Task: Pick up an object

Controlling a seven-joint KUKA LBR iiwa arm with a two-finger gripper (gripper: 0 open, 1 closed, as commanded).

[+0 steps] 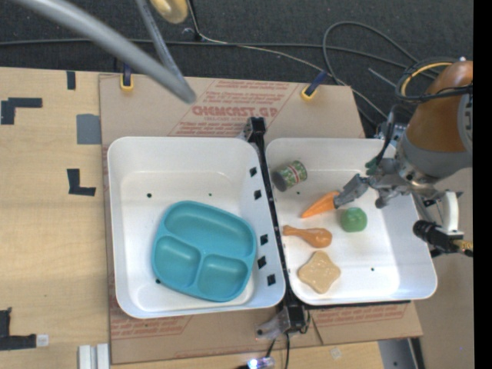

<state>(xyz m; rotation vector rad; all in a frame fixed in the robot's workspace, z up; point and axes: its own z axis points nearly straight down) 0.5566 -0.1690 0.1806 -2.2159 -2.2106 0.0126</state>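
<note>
My gripper (367, 197) hangs over the right bin (407, 271) near its right side. It is open, its two dark fingers spread apart with nothing between them. A green ball (354, 220) lies just below the fingers. An orange carrot (319, 204) lies to the left, its thick end close to the left finger (350, 193). A green can (290, 174) lies on its side at the bin's back left. An orange drumstick-shaped piece (308, 235) and a tan biscuit-shaped piece (318, 272) lie nearer the front.
The left bin (127, 206) holds a teal divided plate (204, 250). A black divider (265, 206) runs between the two bins. Cables (361, 52) loop behind the right bin. A blurred grey pole (100, 29) crosses the top left.
</note>
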